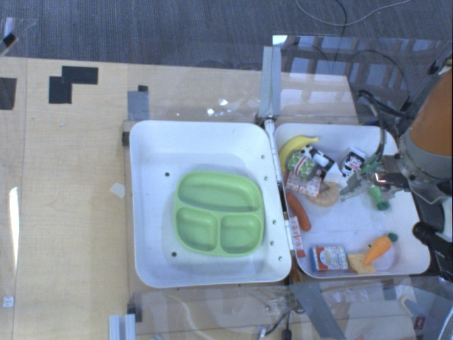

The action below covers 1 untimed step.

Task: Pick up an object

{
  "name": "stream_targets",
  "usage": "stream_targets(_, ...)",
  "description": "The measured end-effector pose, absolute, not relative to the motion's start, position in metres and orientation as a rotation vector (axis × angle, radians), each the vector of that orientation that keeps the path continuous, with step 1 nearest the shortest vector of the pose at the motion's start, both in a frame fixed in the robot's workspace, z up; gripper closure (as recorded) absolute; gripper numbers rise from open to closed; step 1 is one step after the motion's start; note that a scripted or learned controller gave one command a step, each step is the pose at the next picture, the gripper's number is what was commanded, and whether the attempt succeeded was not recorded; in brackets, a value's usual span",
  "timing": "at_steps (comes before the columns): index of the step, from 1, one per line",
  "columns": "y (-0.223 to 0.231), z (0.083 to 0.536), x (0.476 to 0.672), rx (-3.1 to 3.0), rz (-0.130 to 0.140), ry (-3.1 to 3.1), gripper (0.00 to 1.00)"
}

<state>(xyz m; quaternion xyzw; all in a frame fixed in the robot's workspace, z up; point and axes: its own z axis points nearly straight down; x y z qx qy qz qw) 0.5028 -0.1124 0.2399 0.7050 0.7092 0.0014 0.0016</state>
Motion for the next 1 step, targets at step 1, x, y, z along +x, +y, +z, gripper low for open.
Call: stream_targets(1,-0.1549,0.195,0.5352,2.292,0.004,2.144,0.0)
